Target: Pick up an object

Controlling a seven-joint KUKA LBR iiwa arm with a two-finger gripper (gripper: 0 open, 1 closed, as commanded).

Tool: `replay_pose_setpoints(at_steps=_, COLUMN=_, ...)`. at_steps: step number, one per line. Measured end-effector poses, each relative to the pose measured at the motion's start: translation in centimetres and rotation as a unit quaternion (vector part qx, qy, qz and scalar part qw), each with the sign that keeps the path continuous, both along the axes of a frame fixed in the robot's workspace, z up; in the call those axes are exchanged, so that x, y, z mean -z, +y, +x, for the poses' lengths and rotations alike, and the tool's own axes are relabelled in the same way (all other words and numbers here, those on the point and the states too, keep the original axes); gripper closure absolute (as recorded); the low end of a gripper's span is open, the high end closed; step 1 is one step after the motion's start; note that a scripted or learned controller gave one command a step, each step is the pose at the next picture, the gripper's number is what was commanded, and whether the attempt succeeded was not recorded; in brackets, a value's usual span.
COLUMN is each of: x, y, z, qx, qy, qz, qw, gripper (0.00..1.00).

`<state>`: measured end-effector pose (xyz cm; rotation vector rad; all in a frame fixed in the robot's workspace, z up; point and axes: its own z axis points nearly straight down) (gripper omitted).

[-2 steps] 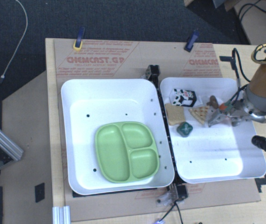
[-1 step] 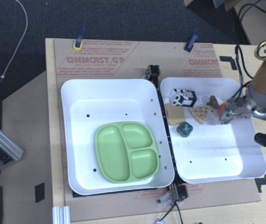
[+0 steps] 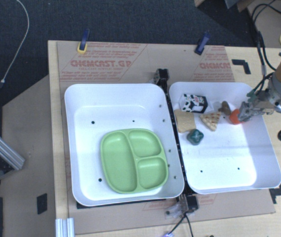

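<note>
- The gripper is seen low at the right bin's far right edge, touching a red-orange object; jaw state cannot be told
- A green divided plate is held in the left bin

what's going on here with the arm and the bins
A grey robot arm reaches in from the right over the right bin, its pincer low beside a small orange-red object. A cow-patterned item, tan pieces and a dark green object lie nearby. The left bin holds a green divided plate.
</note>
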<state>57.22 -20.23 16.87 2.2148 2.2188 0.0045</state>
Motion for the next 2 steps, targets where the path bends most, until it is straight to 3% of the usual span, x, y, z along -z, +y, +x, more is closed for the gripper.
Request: replay_pose_setpoints(at_steps=2, x=-10.6, y=-1.3, z=-0.3, qx=0.001, qy=-0.001, qz=-0.0011, qw=1.0, gripper=1.0)
